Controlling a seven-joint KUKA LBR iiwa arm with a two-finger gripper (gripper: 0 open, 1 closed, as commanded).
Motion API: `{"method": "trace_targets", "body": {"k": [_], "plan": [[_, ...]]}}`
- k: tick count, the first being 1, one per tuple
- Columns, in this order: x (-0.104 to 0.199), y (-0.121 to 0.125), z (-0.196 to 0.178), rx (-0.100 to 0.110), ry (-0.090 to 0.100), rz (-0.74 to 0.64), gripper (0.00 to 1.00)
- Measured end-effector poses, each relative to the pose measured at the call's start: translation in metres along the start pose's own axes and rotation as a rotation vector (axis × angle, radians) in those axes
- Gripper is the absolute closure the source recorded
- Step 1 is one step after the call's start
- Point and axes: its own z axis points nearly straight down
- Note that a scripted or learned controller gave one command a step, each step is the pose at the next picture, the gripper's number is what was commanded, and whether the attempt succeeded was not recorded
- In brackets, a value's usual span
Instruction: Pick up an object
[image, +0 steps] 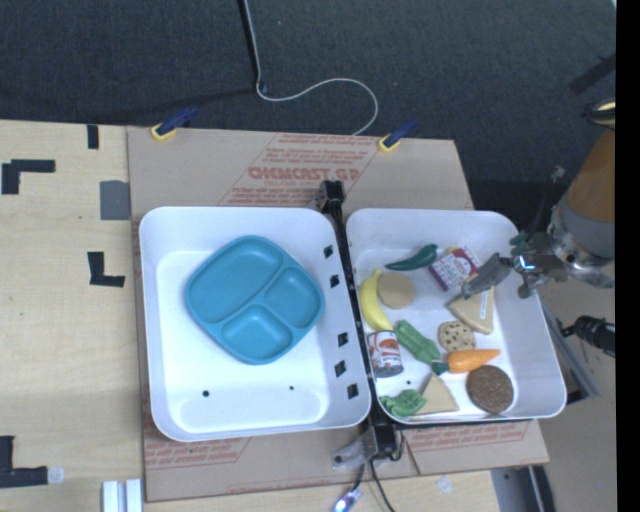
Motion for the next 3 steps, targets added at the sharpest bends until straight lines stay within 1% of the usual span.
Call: {"method": "trace_targets", "body": {"k": [1,2,3], "plan": [[0.044,-0.059,-0.01,0.003,0.002,-0.001,0.0],[0.043,-0.057,-0.019,0.001,0.0,-0.002,1.0],[0.107,-0.057,0.041,0.005,0.003,-0.005,1.0]]}}
